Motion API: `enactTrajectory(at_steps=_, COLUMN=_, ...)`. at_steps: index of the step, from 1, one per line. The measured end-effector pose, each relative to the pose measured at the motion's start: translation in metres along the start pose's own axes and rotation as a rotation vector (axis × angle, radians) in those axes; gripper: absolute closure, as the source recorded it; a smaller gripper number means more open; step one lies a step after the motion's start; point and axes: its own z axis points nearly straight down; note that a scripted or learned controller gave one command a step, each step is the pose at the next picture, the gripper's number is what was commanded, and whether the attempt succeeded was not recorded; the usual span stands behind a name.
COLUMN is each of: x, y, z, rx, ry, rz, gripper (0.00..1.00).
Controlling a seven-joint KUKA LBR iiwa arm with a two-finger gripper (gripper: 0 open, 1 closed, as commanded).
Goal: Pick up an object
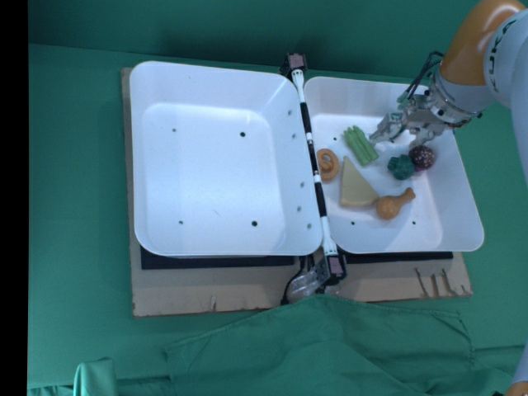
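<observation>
Green cloth (74,180) covers the bench, bunched up at 6 o'clock. On it a cardboard sheet (247,295), and on that two white bins side by side.

Left bin (165,89): just bare white floor with a few small dark dots.

Right bin (462,229): holds all the items, clustered in the middle. A black-and-white rod (312,159) runs along the seam between the bins, with dark fittings at its 12 and 6 o'clock ends.

Arm (487,44) comes in from 2 o'clock, grey with an orange band. Gripper (404,126) hangs over the upper middle of the right bin. Nothing visible between the fingers; can't tell whether they're spread or closed from this angle.

Items, big to small:
- cheese wedge (356,186), pale yellow, bin centre
- drumstick (394,204), orange-brown, at 4 o'clock of the cheese, touching or nearly
- green asparagus bundle (360,144), at 12 o'clock of the cheese, just at 8 o'clock of the gripper
- pretzel (327,164), at 9 o'clock of the cheese, close to the rod
- broccoli (401,167), at 6 o'clock of the gripper
- dark red berry (422,157), just beside the broccoli at its 2 o'clock

No readable labels or writing anywhere.
</observation>
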Motion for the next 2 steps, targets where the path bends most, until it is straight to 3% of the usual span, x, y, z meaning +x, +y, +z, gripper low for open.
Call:
enactTrajectory(at_steps=1, x=-0.002, y=0.003, z=-0.015, rx=-0.011, ry=-0.005, rz=0.003, gripper=1.00)
enactTrajectory(at_steps=2, x=-0.004, y=0.004, z=-0.028, rx=-0.018, ry=-0.008, rz=0.006, gripper=1.00)
